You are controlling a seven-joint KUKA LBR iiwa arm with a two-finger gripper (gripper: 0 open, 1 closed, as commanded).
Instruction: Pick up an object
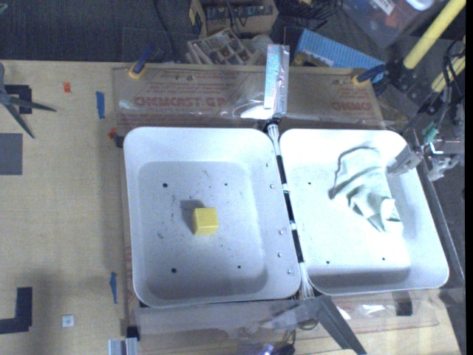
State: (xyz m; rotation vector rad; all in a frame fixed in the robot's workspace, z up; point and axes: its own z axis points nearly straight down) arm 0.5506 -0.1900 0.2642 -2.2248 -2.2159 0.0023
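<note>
- The block [205, 221] is small, yellow and boxy.
- It sits near the middle of the left bin [148, 154], touching nothing.
- The gripper [373, 205] is a pale blur over the right bin [421, 272]; I cannot tell its state.

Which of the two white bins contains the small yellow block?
The left bin contains the yellow block, which lies near the middle of its floor. The right bin, nearer the arm, holds a pale crumpled object instead.
</note>
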